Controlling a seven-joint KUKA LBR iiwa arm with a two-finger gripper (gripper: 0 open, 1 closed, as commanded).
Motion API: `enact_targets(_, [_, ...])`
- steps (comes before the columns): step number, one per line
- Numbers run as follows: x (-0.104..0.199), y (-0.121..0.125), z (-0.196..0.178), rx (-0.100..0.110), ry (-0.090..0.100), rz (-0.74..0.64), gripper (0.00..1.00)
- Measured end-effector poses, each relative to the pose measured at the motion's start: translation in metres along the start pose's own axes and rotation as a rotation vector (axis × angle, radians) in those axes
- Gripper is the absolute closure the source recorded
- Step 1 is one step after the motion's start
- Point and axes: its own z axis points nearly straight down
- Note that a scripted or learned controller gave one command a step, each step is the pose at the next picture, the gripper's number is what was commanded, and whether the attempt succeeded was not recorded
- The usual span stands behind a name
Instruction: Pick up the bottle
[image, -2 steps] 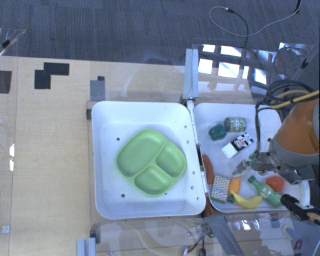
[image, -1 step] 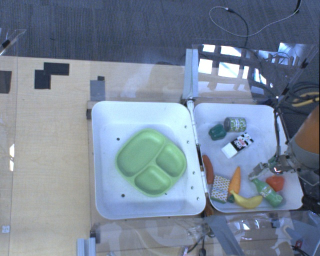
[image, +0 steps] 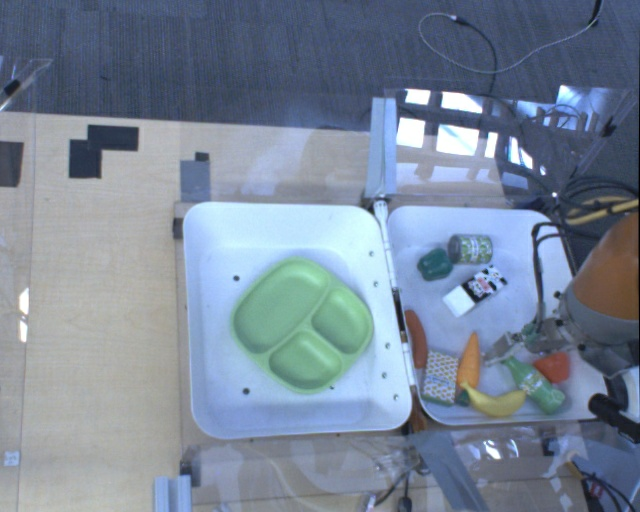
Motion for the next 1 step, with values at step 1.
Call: enact_targets(1, [0.0000, 0.0040, -0.0099, -0.006, -0.001, -0.004, 1.00])
